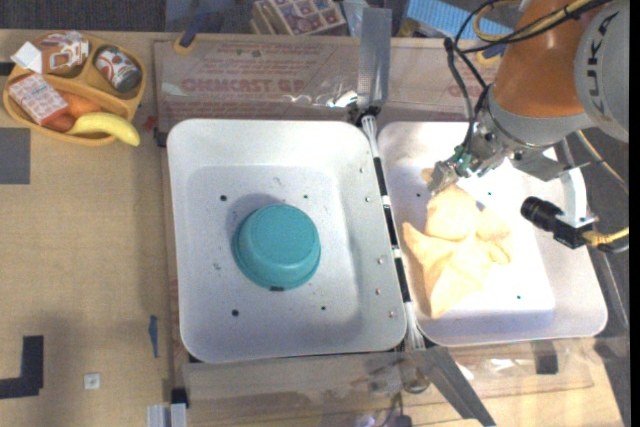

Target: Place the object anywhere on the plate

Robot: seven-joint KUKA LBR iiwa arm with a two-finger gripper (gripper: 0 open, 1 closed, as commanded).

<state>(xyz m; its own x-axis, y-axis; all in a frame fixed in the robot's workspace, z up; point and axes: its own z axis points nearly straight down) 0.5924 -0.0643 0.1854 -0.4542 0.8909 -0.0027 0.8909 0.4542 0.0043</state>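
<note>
A teal round plate (277, 245), which looks like an upturned dish, sits in the middle of the left white bin (200, 155). A pale yellow, crumpled, cloth-like object (455, 250) lies in the left half of the right bin (570, 310). My gripper (450, 170) hangs from the grey arm with its orange band (540, 55) and is low over the far upper edge of the yellow object. Its tip is at or touching that edge. Glare and the wrist hide how the gripper stands.
A raised divider (385, 215) runs between the two bins. A black cable plug (548, 218) hangs over the right bin's right side. A yellow tray with toy food and a banana (75, 95) rests on the bench at far left. Boxes are stacked behind the bins.
</note>
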